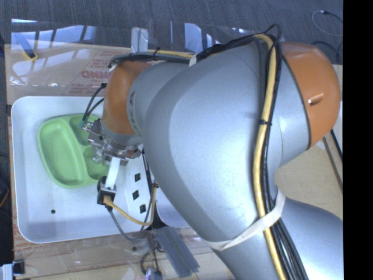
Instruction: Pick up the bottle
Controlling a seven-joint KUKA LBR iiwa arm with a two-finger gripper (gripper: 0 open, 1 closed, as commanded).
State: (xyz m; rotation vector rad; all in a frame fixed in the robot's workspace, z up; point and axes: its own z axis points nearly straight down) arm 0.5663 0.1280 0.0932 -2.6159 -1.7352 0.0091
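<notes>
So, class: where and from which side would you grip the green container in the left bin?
Probably the raised rim along its long edge away from the arm, coming from straight above. The green container lies flat in the left bin, hollow up, so that rim is a thin lip, easy to pinch. Its other side is hidden under the arm.

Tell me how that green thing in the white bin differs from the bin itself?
The green object is bright lime, while the white bin is plain white. The green object is far smaller and lies inside the bin, toward its left half. The green object is rounded like an oval dish; the bin is a rectangle with rounded corners. Both look like shallow, smooth, hollow shapes, and the arm partly covers both.
</notes>
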